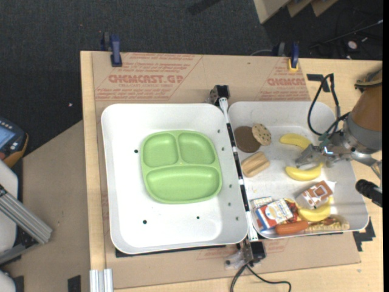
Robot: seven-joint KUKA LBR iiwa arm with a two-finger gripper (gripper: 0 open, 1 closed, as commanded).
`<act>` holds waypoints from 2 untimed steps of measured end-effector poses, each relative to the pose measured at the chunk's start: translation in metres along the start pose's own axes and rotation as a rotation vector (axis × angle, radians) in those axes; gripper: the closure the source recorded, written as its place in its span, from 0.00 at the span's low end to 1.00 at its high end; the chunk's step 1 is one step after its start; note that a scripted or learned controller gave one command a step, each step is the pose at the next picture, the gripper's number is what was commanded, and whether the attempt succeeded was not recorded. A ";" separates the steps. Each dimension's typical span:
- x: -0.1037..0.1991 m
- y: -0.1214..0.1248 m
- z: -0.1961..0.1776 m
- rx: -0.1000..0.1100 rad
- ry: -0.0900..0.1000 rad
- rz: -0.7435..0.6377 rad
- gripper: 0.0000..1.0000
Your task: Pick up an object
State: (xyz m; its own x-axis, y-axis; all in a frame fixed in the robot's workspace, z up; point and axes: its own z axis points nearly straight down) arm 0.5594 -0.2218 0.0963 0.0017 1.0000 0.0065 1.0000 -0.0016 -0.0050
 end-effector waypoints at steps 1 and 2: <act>0.036 0.067 -0.095 -0.019 -0.010 -0.009 0.00; 0.005 0.032 0.012 0.003 0.000 0.001 0.00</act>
State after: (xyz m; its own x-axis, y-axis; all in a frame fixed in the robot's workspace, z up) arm 0.5916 -0.2167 0.0838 0.0025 1.0000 0.0066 1.0000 -0.0025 -0.0081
